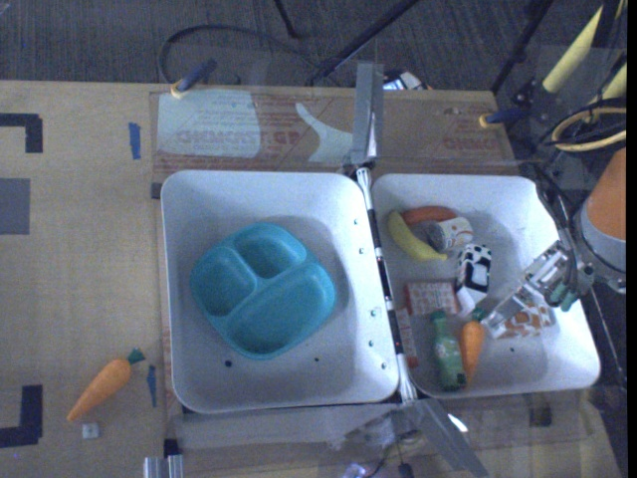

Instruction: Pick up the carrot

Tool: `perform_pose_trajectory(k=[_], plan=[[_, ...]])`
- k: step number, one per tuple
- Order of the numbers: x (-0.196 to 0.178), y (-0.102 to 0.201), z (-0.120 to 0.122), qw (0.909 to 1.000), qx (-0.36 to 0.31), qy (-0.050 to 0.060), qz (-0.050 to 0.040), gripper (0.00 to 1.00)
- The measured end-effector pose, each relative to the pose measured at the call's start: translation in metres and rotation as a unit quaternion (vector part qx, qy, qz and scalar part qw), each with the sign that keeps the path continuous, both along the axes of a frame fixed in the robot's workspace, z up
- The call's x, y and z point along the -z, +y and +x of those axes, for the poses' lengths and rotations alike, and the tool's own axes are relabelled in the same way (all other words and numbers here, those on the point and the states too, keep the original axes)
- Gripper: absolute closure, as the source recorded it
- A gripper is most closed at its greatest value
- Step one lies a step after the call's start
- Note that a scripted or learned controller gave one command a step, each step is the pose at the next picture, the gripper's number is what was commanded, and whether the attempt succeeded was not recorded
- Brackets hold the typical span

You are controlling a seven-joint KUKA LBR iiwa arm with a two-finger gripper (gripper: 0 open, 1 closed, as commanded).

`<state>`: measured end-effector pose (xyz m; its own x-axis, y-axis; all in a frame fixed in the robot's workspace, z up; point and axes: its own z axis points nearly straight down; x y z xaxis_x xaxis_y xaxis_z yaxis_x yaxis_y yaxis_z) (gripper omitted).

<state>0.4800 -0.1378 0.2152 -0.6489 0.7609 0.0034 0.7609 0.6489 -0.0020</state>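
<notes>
Tabletop (pixel 80 167): tan board carrying two shallow white bins side by side, with blue tape marks and dark squares at its left. Left bin (pixel 199 207): holds one teal divided plate (pixel 262 289) with three compartments, lying flat near the middle, nothing on it. Right bin (pixel 518 202): holds a mixed lot. Along the upper part, a yellow banana (pixel 412 238) lies beside an orange-red item (pixel 430 213) and a small whitish can (pixel 448 234) on its side. Just below these, a black-and-white patterned piece (pixel 474 268). A flat printed packet (pixel 431 298) sits near the divider; its writing is too small to read. A green bottle (pixel 446 350) lies near the front wall, with a carrot (pixel 470 348) touching its right side, leafy end up. A second carrot (pixel 101 386) lies outside the bins on the tabletop, front left, well apart from both. Arm: enters from the right with its orange band at the edge. Gripper (pixel 510 312): low over the right bin, just above and right of the bin's carrot, above a red-and-white printed scrap; fingers stand slightly apart with nothing between them. Clear sheet behind the left bin bears faint lettering, not legible.
</notes>
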Motion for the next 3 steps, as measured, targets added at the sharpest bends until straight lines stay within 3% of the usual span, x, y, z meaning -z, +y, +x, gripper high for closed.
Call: perform_pose_trajectory(k=[1, 2, 3], plan=[[0.114, 0.040, -0.002, 0.9970, 0.078, 0.003, 0.0009, 0.00], [0.015, 0.065, 0.003, 0.9992, 0.041, 0.000, -0.0007, 0.00], [0.100, 0.035, -0.002, 0.9987, 0.051, 0.003, -0.0001, 0.00]])
